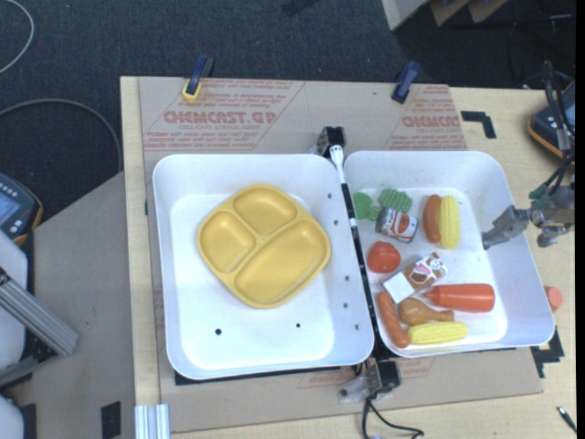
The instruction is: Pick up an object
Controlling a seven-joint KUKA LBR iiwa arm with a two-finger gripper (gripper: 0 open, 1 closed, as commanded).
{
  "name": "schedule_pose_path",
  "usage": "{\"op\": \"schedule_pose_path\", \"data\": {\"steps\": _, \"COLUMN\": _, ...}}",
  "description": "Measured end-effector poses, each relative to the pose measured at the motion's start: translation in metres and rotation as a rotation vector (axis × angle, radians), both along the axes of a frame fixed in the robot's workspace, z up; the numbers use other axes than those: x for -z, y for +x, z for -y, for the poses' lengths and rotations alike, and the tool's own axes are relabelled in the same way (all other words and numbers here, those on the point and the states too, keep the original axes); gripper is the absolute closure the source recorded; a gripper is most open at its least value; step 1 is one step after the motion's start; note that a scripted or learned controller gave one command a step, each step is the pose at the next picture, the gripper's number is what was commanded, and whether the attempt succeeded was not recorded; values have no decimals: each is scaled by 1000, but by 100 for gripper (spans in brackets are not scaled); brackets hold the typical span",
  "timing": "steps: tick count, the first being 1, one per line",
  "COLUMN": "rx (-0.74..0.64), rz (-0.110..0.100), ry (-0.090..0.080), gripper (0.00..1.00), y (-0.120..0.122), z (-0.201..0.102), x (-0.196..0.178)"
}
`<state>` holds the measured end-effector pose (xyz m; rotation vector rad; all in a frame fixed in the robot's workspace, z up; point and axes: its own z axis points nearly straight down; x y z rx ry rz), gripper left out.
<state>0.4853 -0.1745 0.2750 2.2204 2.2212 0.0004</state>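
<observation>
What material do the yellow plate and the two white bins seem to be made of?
Yellow plate: probably moulded plastic, smooth with a soft sheen and three pressed compartments. White bins: likely thin formed plastic, glossy, with rounded corners and rolled rims.

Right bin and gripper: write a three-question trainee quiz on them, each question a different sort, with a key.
1. True or false: the yellow plate lies in the right bin.
2. Which lies beside the hot dog? A) corn cob B) tomato C) ketchup bottle
3. Fill in: the gripper hangs over the bin's ____ edge.

Key: 1 false, it lies in the left bin. 2 A. 3 right.
</observation>
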Motion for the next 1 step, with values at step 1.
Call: {"op": "schedule_pose_path", "data": {"steps": 1, "rx": -1, "rz": 3, "ry": -1, "gripper": 100, "y": 1, "z": 0, "x": -11}}
